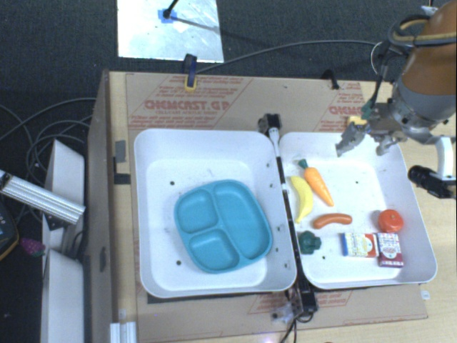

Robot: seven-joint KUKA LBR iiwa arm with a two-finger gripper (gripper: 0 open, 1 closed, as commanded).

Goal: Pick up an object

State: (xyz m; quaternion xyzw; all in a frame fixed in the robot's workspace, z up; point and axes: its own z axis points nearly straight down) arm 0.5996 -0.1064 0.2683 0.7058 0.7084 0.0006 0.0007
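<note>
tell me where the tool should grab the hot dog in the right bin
Grip the hot dog across its narrow middle, coming straight down from above. It lies flat and nearly left-right on the bin floor, with bare white floor in front and behind for the fingers; the banana and the broccoli crowd only its left end.

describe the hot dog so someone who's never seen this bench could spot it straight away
Take the right-hand white bin, the one with the loose toy food rather than the blue tray. Near its middle, below the carrot and right of the banana, lies the hot dog. It is the one smooth reddish-orange sausage shape with rounded ends, lying nearly level, unlike the slanted, green-topped carrot.
</note>
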